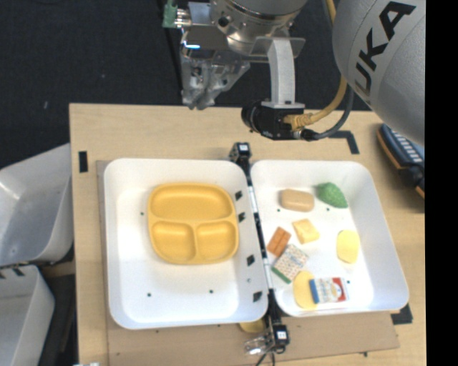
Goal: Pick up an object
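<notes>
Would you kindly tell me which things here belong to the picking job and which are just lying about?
Job: hand; yellow tray; tan bar; green piece; orange block; yellow cube; yellow oval; patterned packet; labelled pack.
Lying about: left bin; right bin; bench.

Glossy white plastic bins (pixel 179 307) — matt wooden bench (pixel 143 129)

You are looking at the gripper (pixel 202 87) hanging near the top of the camera view, a little left of centre, its tip pointing downward. The wrist (pixel 247 18) above it is sitting at the upper edge, partly cropped. The grey arm (pixel 383 64) is filling the upper right corner, its lettering showing. It is probably reaching leftward to the wrist, though the crop is hiding the joint.
</notes>
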Controlling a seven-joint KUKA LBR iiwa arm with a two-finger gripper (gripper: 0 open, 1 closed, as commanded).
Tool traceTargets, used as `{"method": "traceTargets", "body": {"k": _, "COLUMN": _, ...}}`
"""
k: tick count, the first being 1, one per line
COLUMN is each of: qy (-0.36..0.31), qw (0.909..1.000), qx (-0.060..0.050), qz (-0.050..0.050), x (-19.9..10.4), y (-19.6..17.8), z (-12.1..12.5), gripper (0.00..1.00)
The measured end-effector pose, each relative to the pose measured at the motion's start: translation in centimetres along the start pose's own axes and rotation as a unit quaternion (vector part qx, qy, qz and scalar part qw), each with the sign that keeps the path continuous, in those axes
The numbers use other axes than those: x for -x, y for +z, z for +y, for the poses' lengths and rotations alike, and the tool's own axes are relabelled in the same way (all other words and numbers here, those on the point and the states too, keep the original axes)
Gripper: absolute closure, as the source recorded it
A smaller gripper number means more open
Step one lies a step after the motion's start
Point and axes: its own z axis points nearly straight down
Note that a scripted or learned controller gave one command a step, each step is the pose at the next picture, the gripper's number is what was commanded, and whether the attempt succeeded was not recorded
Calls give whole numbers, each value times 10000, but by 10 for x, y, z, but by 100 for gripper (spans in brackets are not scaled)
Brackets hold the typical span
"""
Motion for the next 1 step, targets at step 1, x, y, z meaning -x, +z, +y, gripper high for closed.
{"method": "traceTargets", "body": {"k": 1, "qy": 0, "qw": 9999, "qx": -125, "qz": -34, "x": -1, "y": 51, "z": -74, "gripper": 100}}
